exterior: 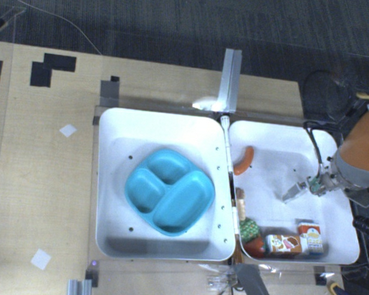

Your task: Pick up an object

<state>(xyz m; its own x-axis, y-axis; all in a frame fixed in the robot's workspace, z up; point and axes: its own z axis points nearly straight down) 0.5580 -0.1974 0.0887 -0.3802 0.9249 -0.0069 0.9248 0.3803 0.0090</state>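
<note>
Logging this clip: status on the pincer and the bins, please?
Pincer over right bin, nothing between fingers. Sausage by the divider, packets at near edge, untouched. Blue tray in left bin. Path clear.

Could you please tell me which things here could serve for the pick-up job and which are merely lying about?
Job candidates, all in the right bin:
gripper
sausage
packaged food items
green item

Lying about:
blue divided plate in the left bin
</note>
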